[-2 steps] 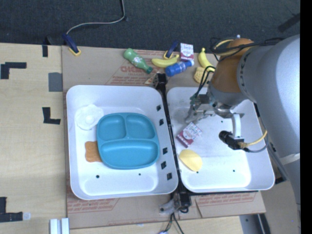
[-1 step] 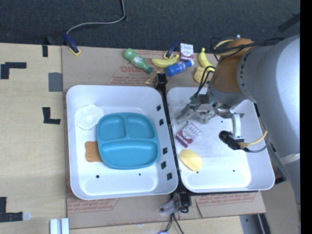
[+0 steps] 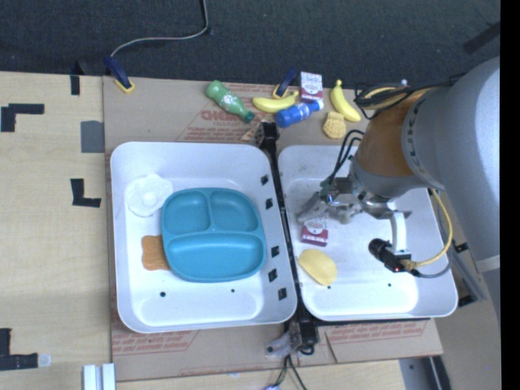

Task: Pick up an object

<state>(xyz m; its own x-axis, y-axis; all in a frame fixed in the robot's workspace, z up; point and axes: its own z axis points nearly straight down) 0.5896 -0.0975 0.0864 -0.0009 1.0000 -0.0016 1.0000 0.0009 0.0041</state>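
Note:
In the right bin (image 3: 422, 299) lie a small red and white packet (image 3: 314, 233) and a yellow lemon-like piece (image 3: 318, 266) near its left wall. My gripper (image 3: 322, 205) hangs low over the bin's left part, just above the red packet, with its grey fingers spread a little and nothing visible between them. The grey arm with its orange band (image 3: 390, 140) comes in from the right and covers the bin's upper right.
The left bin (image 3: 130, 299) holds a blue divided plate (image 3: 214, 233), a white lid-like piece (image 3: 146, 195) and an orange-brown slice (image 3: 153, 253). Behind the bins lie a green bottle (image 3: 228, 101), two bananas (image 3: 274, 102), a blue bottle (image 3: 294, 114) and a small carton (image 3: 311, 84).

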